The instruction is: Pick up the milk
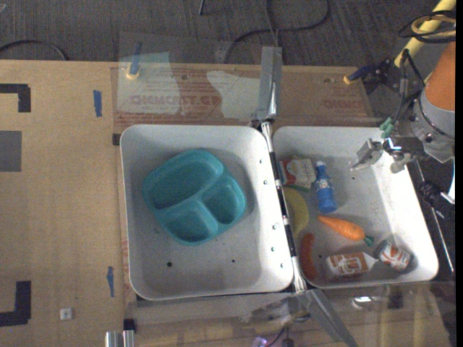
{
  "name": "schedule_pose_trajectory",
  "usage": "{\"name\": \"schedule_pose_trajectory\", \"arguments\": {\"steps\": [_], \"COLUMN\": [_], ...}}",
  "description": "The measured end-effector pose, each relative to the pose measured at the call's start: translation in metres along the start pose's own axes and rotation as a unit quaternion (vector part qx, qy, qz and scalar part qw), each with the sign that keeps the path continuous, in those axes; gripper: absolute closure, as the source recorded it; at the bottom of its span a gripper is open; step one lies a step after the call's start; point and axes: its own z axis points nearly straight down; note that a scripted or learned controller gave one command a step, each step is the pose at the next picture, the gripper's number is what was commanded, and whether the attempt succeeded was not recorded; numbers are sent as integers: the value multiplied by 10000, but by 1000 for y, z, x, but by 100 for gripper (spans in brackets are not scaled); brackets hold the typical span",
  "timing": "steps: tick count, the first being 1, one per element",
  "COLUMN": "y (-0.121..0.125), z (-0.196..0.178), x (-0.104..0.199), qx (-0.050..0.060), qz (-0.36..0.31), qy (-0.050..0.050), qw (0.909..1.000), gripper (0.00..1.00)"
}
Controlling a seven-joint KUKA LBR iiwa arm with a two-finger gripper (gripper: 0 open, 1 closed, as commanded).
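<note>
Small red-and-white milk (298, 172) carton

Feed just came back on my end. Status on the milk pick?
Gripper above right bin's far right edge, nothing between its fingers. Milk lies in that bin, untouched. Carton just left of it, carrot just below.

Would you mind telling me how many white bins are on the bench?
2. The left bin holds a teal tray; the right bin holds the small items, under the gripper.
</note>
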Motion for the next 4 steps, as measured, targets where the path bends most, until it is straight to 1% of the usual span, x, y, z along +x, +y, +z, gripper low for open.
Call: {"name": "schedule_pose_trajectory", "arguments": {"steps": [1, 2, 3, 4], "y": [-18, 39, 41, 45], "z": [158, 177, 165, 33], "x": [-33, -53, -58, 10], "qx": [-3, -25, -74, -14], "qz": [-1117, -2023, -1988, -1127], "qy": [1, -12, -46, -7], "qw": [9937, 9793, 9800, 9936], "gripper": [0, 0, 100, 100]}}
